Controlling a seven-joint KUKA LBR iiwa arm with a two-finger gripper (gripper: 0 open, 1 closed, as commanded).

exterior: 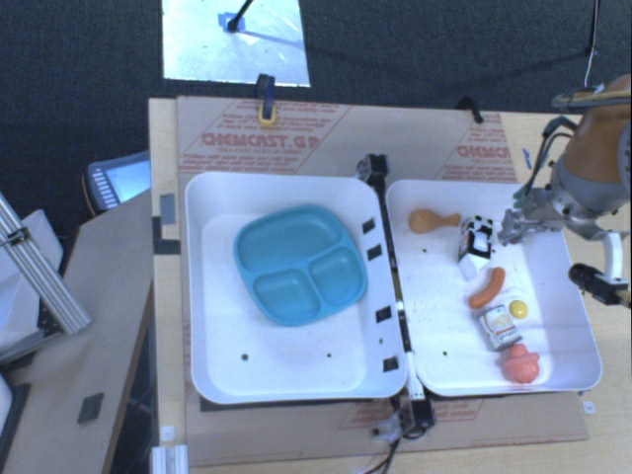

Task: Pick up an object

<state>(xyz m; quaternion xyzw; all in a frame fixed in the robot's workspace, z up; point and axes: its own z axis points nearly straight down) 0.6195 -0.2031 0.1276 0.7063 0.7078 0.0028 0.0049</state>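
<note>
Here the gripper (513, 227) hangs over the far right part of the right bin (558, 304), its dark tip pointing left toward the toys. The tip is small and blurred against the white floor, so I cannot tell how it is set, and nothing can be seen caught in it. Just left of the tip, very close but with contact unclear, stands a small black-and-white carton (476, 239), tilted a little. Farther left, near the far wall of that bin, lies an orange-tan gourd-shaped toy (433, 221) with its narrow end to the right. Nearer than the carton lies an orange sausage (487, 287), slanted. Nearer again sit a small yellow ball (518, 310) and, beside it on the left, a little labelled can (500, 327) on its side. At the near right corner rests a pink-red lumpy toy (521, 365).

Behind the gripper the arm (592, 171) rises to the right, grey at the wrist with an orange band above.

The left bin (212, 354) holds a blue divided plate (299, 263) with three compartments, lying flat near its middle. Both bins sit on a printed cardboard sheet (296, 131) on the bench. Beyond the far edge a shiny square panel (235, 28) lies on dark carpet.
</note>
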